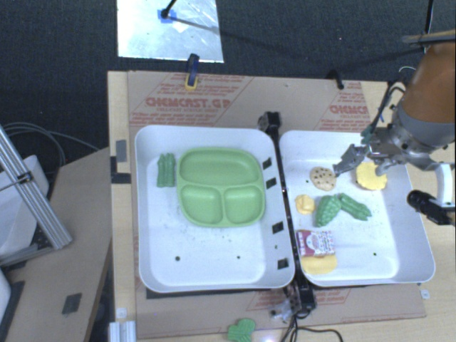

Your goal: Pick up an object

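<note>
The right bin [406, 258] holds several toy foods. A chocolate-chip cookie [323, 178] lies near its back left. A pale yellow round piece [372, 179] lies to the cookie's right. My gripper [367, 165] hovers over that yellow piece, open, one finger [347, 161] reaching toward the cookie and the other on the yellow piece's right side. Nothing is held between them. Closer to the front lie a small yellow chunk [304, 204], two green leafy pieces [329, 210], a red and white packet [315, 242] and a yellow piece [319, 264].
The left bin [153, 262] holds a green divided plate [221, 187] and a green bean bundle [166, 169] at its left. A black divider [281, 191] runs between the bins. A green toy [242, 329] lies off the bench front.
</note>
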### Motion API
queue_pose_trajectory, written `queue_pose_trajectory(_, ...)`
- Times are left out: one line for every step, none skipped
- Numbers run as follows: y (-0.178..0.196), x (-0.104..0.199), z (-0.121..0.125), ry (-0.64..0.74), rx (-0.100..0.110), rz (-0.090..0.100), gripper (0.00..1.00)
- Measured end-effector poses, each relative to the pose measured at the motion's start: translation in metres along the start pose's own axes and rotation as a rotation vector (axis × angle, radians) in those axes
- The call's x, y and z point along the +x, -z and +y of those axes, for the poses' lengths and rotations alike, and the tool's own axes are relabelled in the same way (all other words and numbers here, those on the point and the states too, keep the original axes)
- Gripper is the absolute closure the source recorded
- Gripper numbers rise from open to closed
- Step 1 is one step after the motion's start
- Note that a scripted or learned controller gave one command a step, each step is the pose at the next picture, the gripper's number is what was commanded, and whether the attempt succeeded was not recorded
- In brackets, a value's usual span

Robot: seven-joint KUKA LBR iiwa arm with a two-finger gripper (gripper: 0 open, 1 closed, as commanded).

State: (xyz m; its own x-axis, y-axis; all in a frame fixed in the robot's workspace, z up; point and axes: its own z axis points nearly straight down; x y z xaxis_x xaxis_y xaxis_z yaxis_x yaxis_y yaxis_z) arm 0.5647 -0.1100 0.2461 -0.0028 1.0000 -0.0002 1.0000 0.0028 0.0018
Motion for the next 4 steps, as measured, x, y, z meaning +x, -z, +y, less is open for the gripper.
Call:
queue_pose_trajectory(-0.168,0.017,-0.037,-0.002,0.004,0.001,0.00)
queue_pose_trajectory(-0.161,0.004,-0.034,-0.002,0.000,0.000,0.00)
queue_pose_trajectory(-0.056,0.068,-0.059,0.007,-0.005,0.002,0.00)
queue_pose_trajectory(0.028,0.066,-0.077,0.002,-0.007,0.000,0.00)
